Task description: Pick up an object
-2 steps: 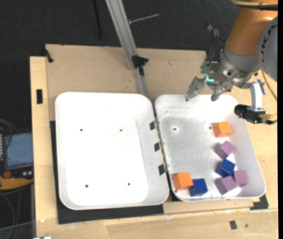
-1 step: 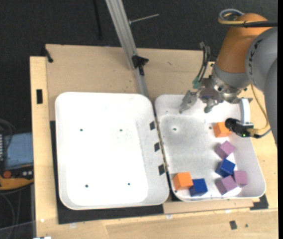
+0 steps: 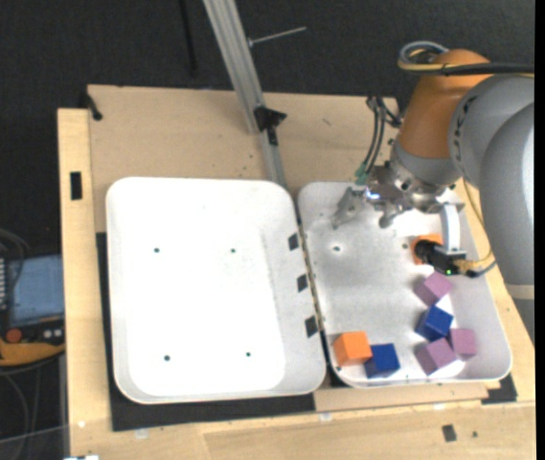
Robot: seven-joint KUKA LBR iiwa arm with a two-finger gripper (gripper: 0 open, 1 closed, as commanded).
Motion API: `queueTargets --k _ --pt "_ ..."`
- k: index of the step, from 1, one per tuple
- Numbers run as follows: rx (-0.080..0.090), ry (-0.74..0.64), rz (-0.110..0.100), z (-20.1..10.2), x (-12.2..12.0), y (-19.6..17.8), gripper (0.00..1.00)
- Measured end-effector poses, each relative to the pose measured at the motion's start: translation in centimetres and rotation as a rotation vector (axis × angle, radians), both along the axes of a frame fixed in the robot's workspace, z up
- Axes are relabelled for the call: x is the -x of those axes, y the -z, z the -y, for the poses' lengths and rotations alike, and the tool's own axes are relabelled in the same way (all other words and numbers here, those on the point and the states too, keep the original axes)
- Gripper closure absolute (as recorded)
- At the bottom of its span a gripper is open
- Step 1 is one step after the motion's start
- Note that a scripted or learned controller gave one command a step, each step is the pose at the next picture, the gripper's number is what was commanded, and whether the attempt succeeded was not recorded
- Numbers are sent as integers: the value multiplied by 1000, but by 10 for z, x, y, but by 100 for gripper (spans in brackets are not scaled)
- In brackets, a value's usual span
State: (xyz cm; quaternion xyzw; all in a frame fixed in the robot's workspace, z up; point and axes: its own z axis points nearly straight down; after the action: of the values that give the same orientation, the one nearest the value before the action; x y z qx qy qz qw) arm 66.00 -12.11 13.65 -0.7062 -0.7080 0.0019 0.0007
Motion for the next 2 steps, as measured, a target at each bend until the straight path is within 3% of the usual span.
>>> queueTargets --k 1,2 --pt "0 3 1 1 0 41 0" --pt "0 5 8 2 -2 27 100"
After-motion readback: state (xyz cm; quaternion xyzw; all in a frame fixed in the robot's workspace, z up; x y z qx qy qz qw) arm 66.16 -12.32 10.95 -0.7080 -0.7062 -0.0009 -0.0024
